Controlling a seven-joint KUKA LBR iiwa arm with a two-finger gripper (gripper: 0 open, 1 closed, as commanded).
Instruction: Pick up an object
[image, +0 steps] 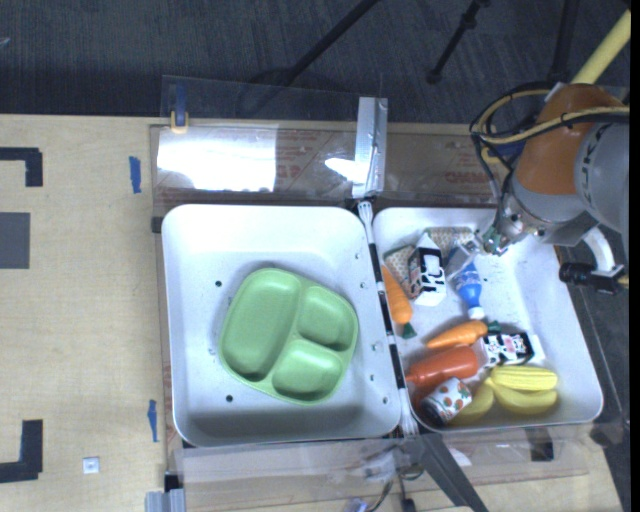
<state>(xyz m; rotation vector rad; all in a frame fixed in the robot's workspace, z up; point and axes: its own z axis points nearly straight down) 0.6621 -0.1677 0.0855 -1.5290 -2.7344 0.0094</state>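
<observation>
The right bin (560, 300) holds a heap of toy items. A black-and-white carton (430, 272) lies at the far left, with a small blue-capped bottle (468, 290) beside it. An orange carrot (398, 300) lies along the left wall, and a second carrot (458, 333) sits mid-bin above a red sausage (440, 365). A cow-patterned toy (510, 347) and yellow bananas (522, 388) rest at the near right. My gripper (493, 240) hangs low over the bin's far end, just right of the carton and bottle, with nothing seen in it.
The left bin (190, 300) holds a green divided plate (288, 335). A metal divider post (370, 150) and a clear panel stand behind the bins. The arm's orange band (555, 150) and cables hang over the far right corner.
</observation>
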